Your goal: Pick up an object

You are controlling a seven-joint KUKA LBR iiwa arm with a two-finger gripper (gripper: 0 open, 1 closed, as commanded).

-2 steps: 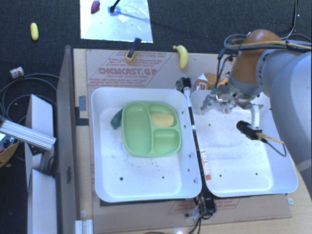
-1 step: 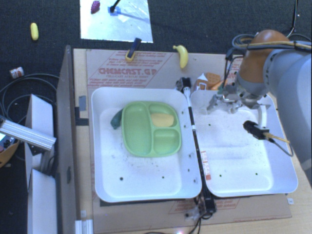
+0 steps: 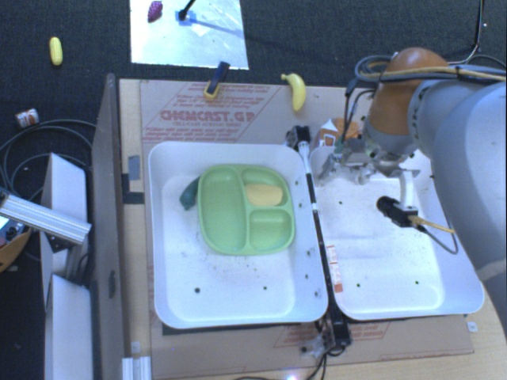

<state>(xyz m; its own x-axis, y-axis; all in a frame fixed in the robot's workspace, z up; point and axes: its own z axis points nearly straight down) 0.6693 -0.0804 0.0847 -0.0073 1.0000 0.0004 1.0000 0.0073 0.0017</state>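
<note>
Yellow piece (image 3: 264, 194) lies in the upper-right compartment of the green plate (image 3: 230, 224), left bin (image 3: 174, 291), long axis left-right across frame. Teal thing (image 3: 189, 194) sits at the plate's left rim, shape unclear. My pincer (image 3: 339, 167) is at the upper left of the right bin (image 3: 396, 291); too blurry, I can't tell its opening.

Brown board (image 3: 261, 101): red "CHEMCAST GP" lettering; smaller print beside it illegible.
</note>
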